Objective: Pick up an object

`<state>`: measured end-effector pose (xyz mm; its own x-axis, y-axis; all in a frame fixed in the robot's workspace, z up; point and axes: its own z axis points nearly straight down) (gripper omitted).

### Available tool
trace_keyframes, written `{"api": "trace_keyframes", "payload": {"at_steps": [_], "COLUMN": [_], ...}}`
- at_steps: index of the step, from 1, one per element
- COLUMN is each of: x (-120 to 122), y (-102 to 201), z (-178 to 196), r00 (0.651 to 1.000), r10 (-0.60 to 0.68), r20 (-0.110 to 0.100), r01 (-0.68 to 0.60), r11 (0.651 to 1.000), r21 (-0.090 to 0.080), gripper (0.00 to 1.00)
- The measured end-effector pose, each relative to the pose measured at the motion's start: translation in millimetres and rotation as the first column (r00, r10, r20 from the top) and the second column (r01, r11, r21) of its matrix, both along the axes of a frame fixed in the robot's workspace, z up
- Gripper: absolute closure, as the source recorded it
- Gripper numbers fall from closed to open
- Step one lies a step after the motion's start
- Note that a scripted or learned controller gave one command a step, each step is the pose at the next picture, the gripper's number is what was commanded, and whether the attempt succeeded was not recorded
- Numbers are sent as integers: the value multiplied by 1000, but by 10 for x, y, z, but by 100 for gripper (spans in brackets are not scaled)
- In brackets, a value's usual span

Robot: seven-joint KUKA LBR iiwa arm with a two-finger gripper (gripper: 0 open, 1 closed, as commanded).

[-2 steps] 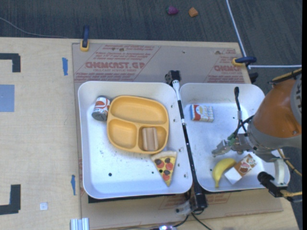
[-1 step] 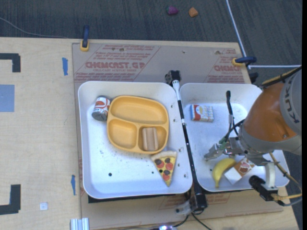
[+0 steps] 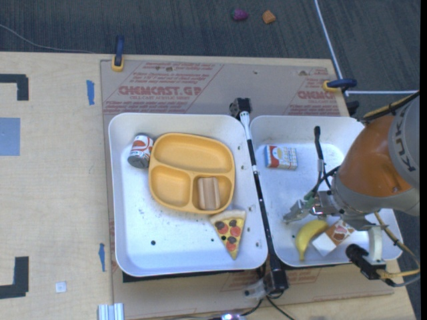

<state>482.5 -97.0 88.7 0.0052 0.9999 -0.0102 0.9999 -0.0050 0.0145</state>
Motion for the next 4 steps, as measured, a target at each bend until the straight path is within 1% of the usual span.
{"api": "trace_keyframes", "payload": {"at_steps": [3,4], "x": [5,5], "y": [10,-29], "z": [-1,5], "r00": [1000,1000], "r10": [0,6], "r20": [0,-1], "r01": [0,-6], "r11": [1000,1000], "r21": [1,7], "gripper": [0,0]}}
